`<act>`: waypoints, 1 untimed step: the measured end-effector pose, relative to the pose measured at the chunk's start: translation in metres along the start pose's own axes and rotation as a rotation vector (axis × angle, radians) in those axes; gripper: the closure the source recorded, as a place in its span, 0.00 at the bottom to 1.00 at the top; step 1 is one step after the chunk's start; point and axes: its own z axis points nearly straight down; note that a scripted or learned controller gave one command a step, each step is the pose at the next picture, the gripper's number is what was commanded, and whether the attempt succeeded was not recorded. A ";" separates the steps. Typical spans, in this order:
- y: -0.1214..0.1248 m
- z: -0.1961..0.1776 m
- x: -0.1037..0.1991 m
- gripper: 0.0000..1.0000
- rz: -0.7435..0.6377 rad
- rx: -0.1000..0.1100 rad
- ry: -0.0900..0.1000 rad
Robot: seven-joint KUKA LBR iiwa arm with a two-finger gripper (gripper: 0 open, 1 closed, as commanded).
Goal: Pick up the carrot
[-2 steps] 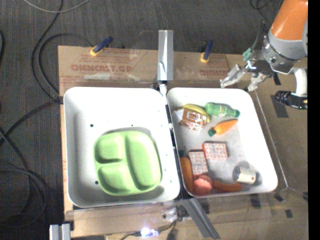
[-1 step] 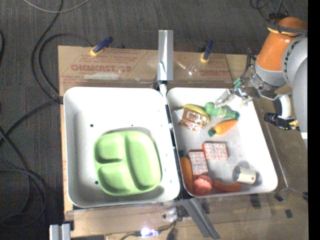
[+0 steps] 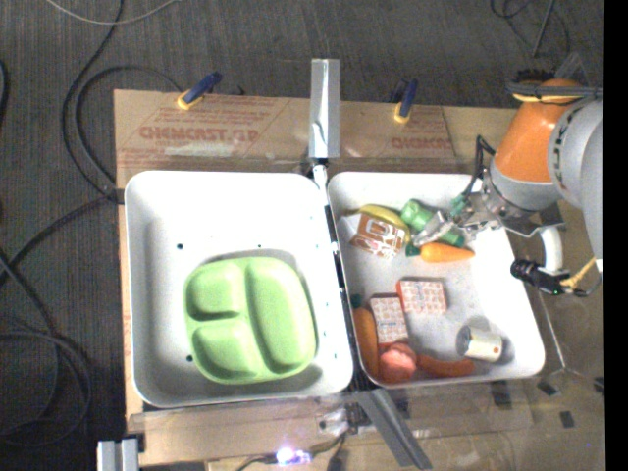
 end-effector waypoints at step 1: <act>-0.002 -0.008 0.001 1.00 -0.001 0.009 0.004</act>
